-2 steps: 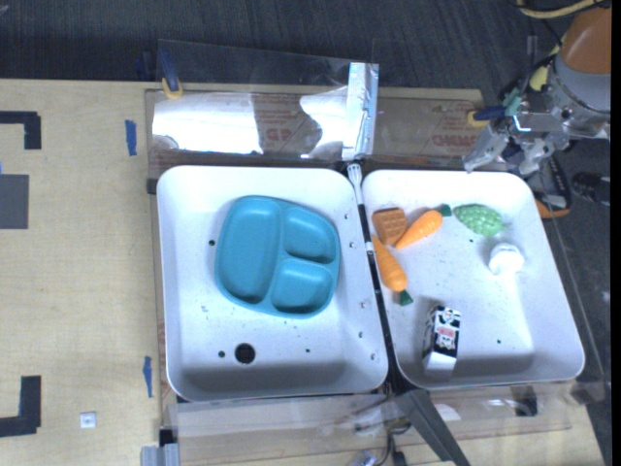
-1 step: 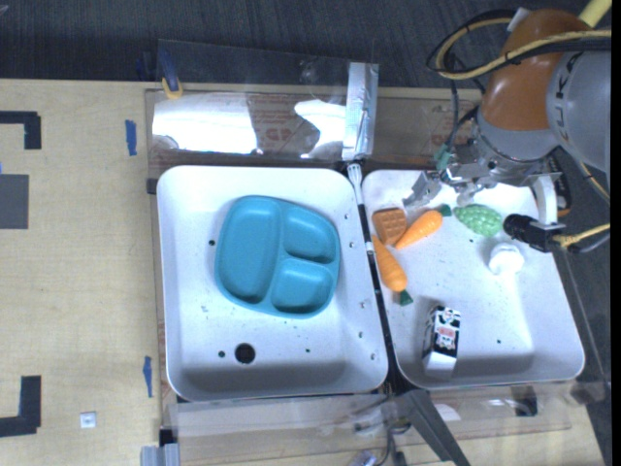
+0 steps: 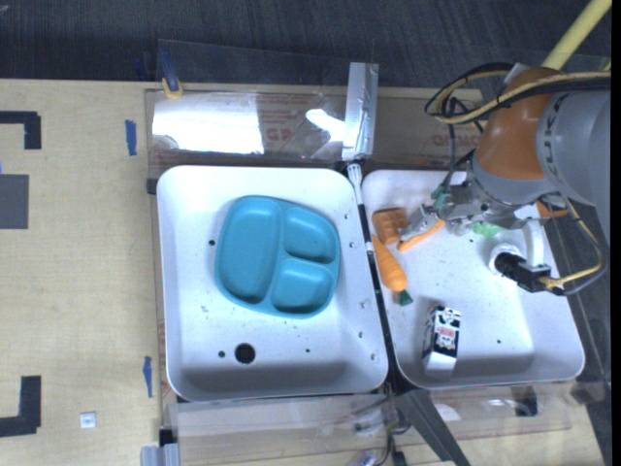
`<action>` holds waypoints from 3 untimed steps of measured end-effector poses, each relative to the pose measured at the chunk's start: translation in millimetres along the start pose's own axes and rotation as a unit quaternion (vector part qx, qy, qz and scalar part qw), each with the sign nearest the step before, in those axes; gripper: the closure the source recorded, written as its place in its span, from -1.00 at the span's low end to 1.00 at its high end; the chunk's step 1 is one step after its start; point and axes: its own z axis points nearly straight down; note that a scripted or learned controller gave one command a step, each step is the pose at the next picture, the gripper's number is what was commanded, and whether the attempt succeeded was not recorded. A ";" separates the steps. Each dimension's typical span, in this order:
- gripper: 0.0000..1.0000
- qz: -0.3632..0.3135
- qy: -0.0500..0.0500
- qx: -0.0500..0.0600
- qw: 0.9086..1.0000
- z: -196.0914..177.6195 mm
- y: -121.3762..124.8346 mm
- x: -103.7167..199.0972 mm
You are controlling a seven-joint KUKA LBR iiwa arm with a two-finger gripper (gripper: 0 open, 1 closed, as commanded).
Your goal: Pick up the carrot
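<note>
Two orange carrot-like pieces lie in the right bin (image 3: 558, 352). A thin carrot (image 3: 419, 239) lies slanted, with a green leafy bit (image 3: 485, 228) to its right. A thicker carrot (image 3: 392, 269) lies along the bin's left wall, a small green tip (image 3: 405, 300) at its lower end. My gripper (image 3: 449, 205) hangs over the bin's upper middle, just above and right of the thin carrot's upper end. I see nothing clearly held between its fingers.
An orange waffle-like piece (image 3: 389, 222) sits at the right bin's upper left. A small white carton (image 3: 444, 337) stands near its front. The left bin (image 3: 184, 348) holds a blue divided plate (image 3: 277, 253) and a small black disc (image 3: 245, 353).
</note>
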 end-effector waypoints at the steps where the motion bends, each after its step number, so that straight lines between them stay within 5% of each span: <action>1: -1.00 -0.001 0.000 0.008 1.000 10.2 -0.6 -5.1; 2: 1.00 0.000 -0.001 0.007 1.000 -1.9 0.5 -5.8; 3: 1.00 0.015 0.001 0.009 1.000 -90.3 39.3 58.7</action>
